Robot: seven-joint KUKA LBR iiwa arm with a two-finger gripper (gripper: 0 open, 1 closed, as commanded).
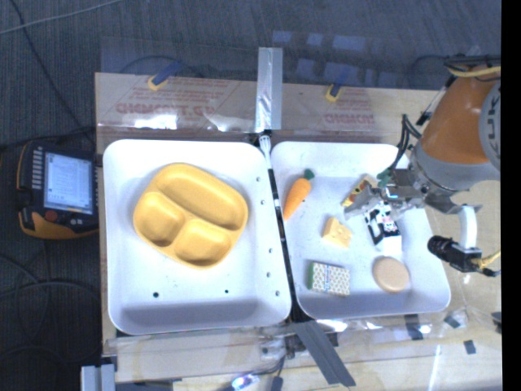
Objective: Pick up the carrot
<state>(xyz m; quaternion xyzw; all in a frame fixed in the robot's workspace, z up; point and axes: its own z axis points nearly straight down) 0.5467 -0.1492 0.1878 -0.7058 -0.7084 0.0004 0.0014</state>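
Note:
The carrot [296, 195], orange with a small green top, lies at the left side of the right bin [423, 300], close to the divider, with its green end pointing away from the camera. My gripper [370, 210] hangs over the middle right of the same bin, well to the right of the carrot and not touching it. Its two fingers [381, 223] stand apart, open, with nothing between them. The grey arm with its orange band [456, 129] comes in from the right.
A yellow cheese wedge [336, 232] lies just left of the gripper. A patterned block [329, 278] and a round tan disc [391, 274] sit near the right bin's front. The left bin [122, 300] holds a yellow divided dish [190, 213].

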